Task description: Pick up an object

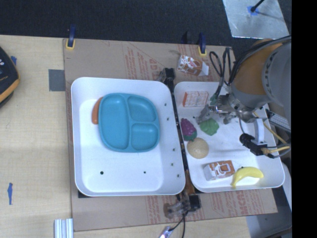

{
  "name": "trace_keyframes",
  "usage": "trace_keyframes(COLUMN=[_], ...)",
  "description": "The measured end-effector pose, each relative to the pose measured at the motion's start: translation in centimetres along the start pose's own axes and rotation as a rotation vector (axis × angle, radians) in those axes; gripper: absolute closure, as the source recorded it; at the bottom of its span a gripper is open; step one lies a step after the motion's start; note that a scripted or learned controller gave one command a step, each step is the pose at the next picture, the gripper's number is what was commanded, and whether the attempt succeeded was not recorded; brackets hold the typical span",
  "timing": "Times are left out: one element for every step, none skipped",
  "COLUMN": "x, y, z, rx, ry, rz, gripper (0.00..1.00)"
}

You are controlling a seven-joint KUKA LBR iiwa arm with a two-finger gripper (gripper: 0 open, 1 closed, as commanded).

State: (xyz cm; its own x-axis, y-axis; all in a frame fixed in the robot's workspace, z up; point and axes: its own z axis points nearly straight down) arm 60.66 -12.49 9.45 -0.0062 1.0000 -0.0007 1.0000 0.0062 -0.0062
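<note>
The worktop (34,133) carries two shallow white bins side by side on a brown cardboard sheet (124,58).

Left bin (84,177): two items.
- One blue divided plate (130,122) with three compartments, lying flat in the upper half of the bin.
- One orange object (94,111), mostly hidden under the plate's left edge; its type cannot be determined.

Between the bins and above them: one small printed packet (193,65) lies on the cardboard, outside both bins.

Right bin (277,175): six loose items.
- One flat carton with orange print (195,99), near the upper left corner.
- One purple object (188,128), close to the left wall.
- One green object (210,127), just right of the purple one.
- One beige round object (197,148), below the purple and green ones.
- One small carton with brown print (219,170), near the lower wall.
- One yellow banana (247,176), just right of that carton, touching or nearly touching it.

The arm (267,68) enters from the right, with its orange band above the wrist. The tool (210,112) is over the upper middle of the right bin, directly above the green object and close to it. Whether its fingers are apart or together cannot be determined. Nothing is visibly clamped in it.
</note>
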Motion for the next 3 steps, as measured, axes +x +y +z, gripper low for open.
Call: trace_keyframes(x=[-0.1, -0.1, -0.2], y=[0.1, 0.1, 0.1], z=[-1.1, -1.1, -2.2], rx=[-0.001, 0.000, 0.000], ry=[-0.001, -0.001, -0.001], rz=[-0.002, -0.002, -0.003], gripper=[1.00, 0.00, 1.00])
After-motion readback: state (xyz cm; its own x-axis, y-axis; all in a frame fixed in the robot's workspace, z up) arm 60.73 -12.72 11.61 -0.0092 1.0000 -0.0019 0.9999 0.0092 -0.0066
